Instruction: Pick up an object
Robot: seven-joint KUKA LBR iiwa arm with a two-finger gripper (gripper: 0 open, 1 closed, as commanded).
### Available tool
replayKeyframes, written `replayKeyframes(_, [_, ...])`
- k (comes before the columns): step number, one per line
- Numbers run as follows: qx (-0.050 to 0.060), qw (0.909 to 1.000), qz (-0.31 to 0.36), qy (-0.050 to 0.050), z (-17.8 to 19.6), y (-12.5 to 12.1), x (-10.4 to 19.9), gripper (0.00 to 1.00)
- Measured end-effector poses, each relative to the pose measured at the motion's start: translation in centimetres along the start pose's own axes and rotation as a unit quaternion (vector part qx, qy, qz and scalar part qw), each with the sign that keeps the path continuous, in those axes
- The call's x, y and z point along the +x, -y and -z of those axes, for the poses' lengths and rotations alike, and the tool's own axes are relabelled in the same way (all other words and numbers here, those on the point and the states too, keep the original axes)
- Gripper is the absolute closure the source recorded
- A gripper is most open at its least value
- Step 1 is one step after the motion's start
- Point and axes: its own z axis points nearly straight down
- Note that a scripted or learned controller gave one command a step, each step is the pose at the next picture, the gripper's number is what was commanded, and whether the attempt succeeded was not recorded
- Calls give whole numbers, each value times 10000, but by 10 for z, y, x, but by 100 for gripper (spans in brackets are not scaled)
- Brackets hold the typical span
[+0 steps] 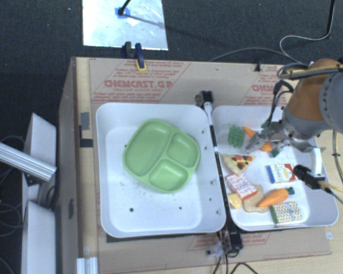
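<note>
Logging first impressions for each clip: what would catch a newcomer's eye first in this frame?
The big light-green divided plate stands out, lying alone in the left bin. Next comes the clutter of toy food in the right bin: a pizza slice, a carrot and small printed packets. The grey arm with its orange band reaches in from the right, its gripper low over the far part of that bin near a small orange piece.
</note>
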Motion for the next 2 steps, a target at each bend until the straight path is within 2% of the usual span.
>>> replayKeyframes(1, [-13,10000,9,3,11,-1,0,100])
replayKeyframes(2, [-18,10000,6,0,137,54,59,100])
